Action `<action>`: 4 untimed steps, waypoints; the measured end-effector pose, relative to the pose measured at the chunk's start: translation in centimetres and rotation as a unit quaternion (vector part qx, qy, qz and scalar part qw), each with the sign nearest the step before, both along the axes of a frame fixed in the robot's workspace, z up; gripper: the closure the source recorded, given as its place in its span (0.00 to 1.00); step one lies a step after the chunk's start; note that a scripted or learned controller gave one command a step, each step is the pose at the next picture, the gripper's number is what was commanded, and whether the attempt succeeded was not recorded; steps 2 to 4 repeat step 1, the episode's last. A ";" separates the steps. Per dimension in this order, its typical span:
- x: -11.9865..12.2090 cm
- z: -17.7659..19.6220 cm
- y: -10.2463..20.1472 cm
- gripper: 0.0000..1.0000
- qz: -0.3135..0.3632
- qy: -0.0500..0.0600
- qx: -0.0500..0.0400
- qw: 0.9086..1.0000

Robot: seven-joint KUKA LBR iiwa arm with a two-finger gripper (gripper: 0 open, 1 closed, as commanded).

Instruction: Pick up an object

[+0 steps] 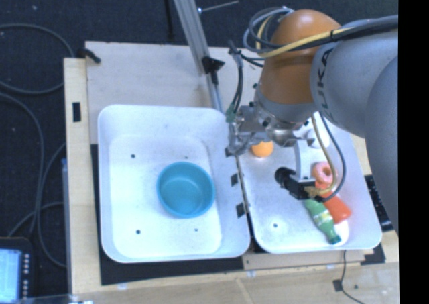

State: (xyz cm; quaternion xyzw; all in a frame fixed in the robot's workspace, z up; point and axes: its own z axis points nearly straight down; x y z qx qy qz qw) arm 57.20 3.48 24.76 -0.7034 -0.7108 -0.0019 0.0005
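The orange ball point(262, 149) beneath the claw point(249, 140) looks light, smooth, roll-prone; grip its widest middle. Claw's state: cannot tell.

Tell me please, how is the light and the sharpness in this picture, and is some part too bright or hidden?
Camera view: light is even but soft, the whole frame slightly blurred; the white bins look washed out, nearly glaring; the blue bowl casts only a faint shadow; the arm looms large and hides part of the right bin; the small toys at its edge blur together.
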 end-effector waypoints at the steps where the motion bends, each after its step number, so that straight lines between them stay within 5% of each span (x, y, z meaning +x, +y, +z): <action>1: -1.2 -1.2 5.3 1.00 0.000 0.004 -0.001 1.000; 4: -1.2 -1.2 5.3 1.00 0.000 0.004 -0.001 1.000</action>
